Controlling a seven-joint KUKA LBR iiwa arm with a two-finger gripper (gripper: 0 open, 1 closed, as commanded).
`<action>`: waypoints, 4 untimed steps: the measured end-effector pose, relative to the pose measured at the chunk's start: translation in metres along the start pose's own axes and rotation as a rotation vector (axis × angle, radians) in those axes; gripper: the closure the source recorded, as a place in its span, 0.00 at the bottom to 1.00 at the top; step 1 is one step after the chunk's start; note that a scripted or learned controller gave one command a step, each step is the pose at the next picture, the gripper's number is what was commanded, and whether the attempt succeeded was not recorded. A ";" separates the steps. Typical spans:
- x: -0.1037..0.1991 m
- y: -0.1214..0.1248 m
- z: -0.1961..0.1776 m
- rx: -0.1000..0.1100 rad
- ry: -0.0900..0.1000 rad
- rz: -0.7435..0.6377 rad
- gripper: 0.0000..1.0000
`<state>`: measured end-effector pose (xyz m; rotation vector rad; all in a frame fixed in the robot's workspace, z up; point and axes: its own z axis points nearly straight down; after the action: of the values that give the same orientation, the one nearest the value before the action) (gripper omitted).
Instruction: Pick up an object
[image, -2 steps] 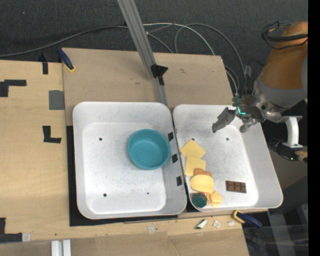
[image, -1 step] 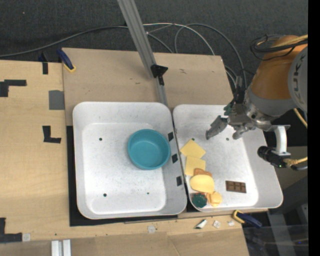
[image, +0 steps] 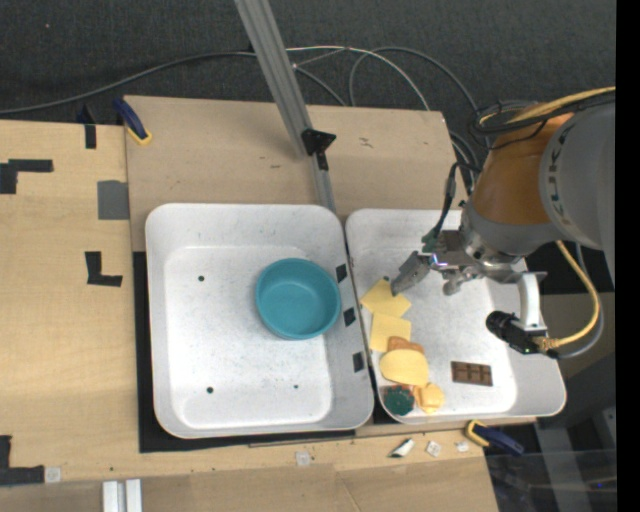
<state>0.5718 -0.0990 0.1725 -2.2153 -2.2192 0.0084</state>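
- Reaches in from the counter's (image: 60, 200) right side: grey arm (image: 590, 170) with its orange band (image: 510, 190) bent over the right bin (image: 520, 400), wrist turned toward that bin's left half.
- Hangs above the right bin's upper-left part: tool (image: 432, 272), its two dark fingers (image: 408, 272) spread apart, nothing between them.
- Two shallow white bins side by side in the counter's middle: left bin (image: 180, 300) and right bin, rims touching along the centre.
- One teal bowl (image: 297, 298), upright, toward the left bin's right side.
- Along the right bin's left edge, one cluster of pieces, some overlapping: two pale yellow flat pieces (image: 385, 300), one orange rounded piece (image: 403, 363) below them, one small dark green round piece (image: 399, 401) and one small yellow-orange piece (image: 431, 397) at the bin's lower-left corner.
- One brown rectangular block (image: 471, 374), lying flat, apart from the cluster, toward the right bin's lower edge.
- Nearest the tool: upper pale yellow piece, just beside and below the left fingertip; cannot tell whether touching.
- Well below the tool: brown block and orange piece.
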 end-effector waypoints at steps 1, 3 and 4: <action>0.001 0.001 0.044 0.000 0.000 0.000 0.00; -0.002 -0.002 -0.030 -0.013 -0.001 0.001 1.00; -0.001 -0.002 -0.037 -0.008 0.000 0.000 1.00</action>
<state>0.5705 -0.1005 0.2093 -2.2195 -2.2227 -0.0001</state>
